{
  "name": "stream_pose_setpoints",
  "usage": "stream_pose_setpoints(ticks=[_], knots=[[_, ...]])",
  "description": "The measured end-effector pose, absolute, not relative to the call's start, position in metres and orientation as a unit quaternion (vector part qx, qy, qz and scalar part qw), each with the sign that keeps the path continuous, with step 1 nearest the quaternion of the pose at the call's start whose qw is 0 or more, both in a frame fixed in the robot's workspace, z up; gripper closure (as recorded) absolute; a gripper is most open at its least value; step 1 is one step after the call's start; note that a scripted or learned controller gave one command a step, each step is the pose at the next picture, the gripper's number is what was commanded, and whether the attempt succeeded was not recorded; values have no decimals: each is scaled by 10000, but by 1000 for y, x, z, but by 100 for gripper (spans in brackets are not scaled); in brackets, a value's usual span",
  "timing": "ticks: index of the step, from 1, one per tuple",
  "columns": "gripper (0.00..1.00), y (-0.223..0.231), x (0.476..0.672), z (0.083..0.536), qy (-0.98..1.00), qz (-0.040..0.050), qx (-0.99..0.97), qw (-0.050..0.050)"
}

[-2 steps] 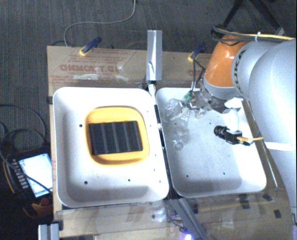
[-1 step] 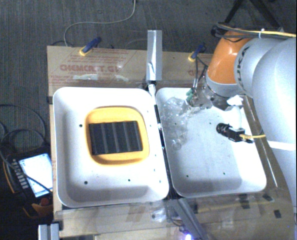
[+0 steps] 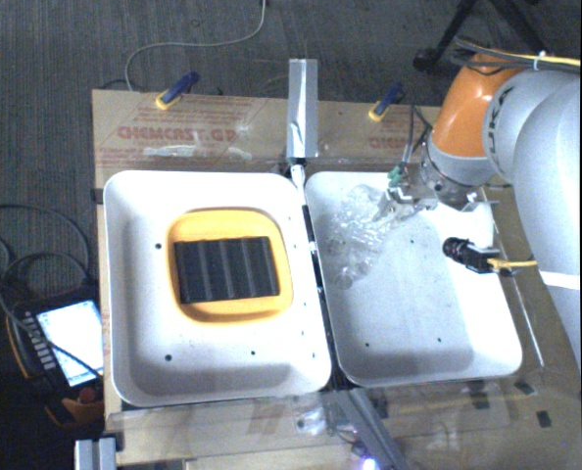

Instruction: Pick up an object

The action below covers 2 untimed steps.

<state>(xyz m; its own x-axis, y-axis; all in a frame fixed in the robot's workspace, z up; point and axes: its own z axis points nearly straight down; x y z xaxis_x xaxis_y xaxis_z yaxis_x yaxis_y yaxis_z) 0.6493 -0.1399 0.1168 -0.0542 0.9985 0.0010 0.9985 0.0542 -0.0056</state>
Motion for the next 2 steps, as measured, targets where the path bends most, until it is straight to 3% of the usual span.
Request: stream_pose_setpoints(ticks=[1,2], knots=[[0,-140,650,117,-7259,5,-6878,4],[0,-117,627,91,-7433,-11,-6689,-60]])
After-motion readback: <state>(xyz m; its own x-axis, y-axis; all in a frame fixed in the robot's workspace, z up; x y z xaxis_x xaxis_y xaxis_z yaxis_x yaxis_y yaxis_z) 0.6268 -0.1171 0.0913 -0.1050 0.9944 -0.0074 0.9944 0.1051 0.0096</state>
